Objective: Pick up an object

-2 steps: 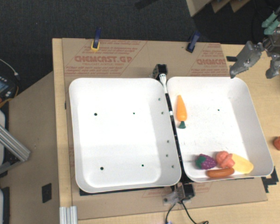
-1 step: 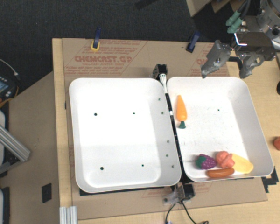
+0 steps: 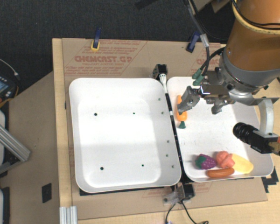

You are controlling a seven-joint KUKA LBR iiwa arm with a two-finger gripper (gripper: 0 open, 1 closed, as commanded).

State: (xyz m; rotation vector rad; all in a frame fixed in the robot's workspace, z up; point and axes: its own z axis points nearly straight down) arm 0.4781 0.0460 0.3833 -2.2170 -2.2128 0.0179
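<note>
Two white bins (image 3: 121, 134) were seated on a cardboard sheet (image 3: 112, 55), which was secured by two clamps (image 3: 96, 42).

Orange carrot toy with green top (image 3: 180, 115) at the right bin's (image 3: 210, 139) 9 o'clock edge, purple grapes (image 3: 206, 162), pink toy (image 3: 225, 159), yellow piece (image 3: 242, 164), red sausage (image 3: 220, 173) clustered touching at 6 o'clock

Bench: brown cardboard sheet (image 3: 112, 55) covers its top.
On it: 2 white bins, left bin (image 3: 121, 132) and right bin (image 3: 214, 139), touching side by side.
</note>
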